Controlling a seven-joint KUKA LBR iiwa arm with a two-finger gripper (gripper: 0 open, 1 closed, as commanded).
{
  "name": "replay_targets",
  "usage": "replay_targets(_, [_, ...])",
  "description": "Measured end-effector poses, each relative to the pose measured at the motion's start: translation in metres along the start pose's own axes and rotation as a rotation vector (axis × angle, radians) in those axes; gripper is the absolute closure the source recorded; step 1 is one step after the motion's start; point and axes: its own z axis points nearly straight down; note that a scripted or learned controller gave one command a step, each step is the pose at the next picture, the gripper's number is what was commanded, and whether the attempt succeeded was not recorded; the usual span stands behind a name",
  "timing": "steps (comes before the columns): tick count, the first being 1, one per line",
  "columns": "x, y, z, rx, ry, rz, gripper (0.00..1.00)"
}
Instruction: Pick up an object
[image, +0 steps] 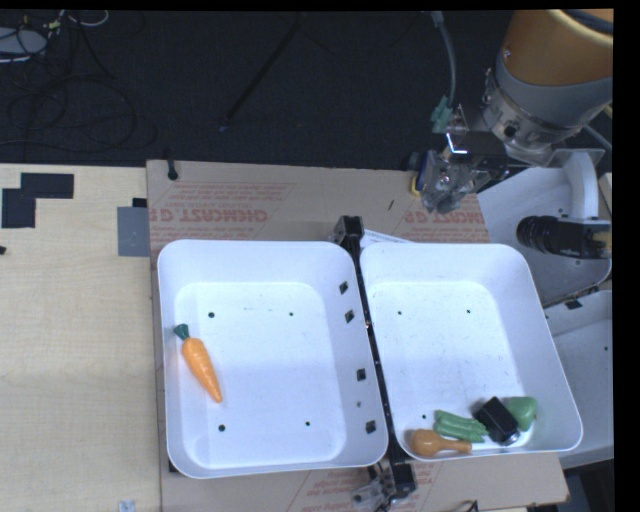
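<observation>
An orange toy carrot (201, 368) with a green top lies at the left side of the left bin (250, 262). In the right bin (450, 265), at the near right corner, several small things huddle together: a green pod-like piece (459, 425), a black block (497, 420), a green rounded piece (523, 408) and an orange-tan pear-shaped piece (436, 443). My gripper (443, 192) hangs above the bench behind the right bin's far edge, well away from all of them. Nothing shows between its fingers.
The two white bins stand side by side on a brown cardboard sheet (270, 200), joined by a black divider clip (349, 232). A pale wooden bench top (70, 330) lies to the left. Dark cables run across the floor behind.
</observation>
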Motion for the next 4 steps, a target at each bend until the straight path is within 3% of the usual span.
replay_targets(1, [0.016, 0.011, 0.104, 0.024, -0.002, 0.007, 1.0])
replay_targets(2, [0.055, 0.024, 0.137, 0.019, -0.001, 0.006, 1.0])
replay_targets(3, [0.041, 0.06, 0.181, 0.018, -0.003, 0.011, 1.0])
replay_targets(4, [0.001, 0.061, 0.175, 0.015, -0.002, 0.011, 1.0])
